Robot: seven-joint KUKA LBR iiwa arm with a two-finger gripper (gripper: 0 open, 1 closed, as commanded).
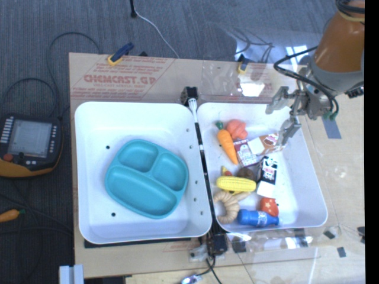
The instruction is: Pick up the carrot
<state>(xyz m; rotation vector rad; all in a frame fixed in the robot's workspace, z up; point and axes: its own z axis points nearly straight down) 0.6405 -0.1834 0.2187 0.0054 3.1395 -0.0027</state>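
1. Carrot point(227, 146) lies in the right bin point(314, 185), upper left corner, long axis near-vertical, green top up, tip down-right.
2. Gripper point(285, 118) spread wide, holding nothing, over the bin's upper right.

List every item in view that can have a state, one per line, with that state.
pincer: open, nothing between its fingers, over the right bin's far right part
carrot: lying in the right bin, untouched
corn cob: lying flat
blue bottle: on its side
blue tray: right way up in the left bin
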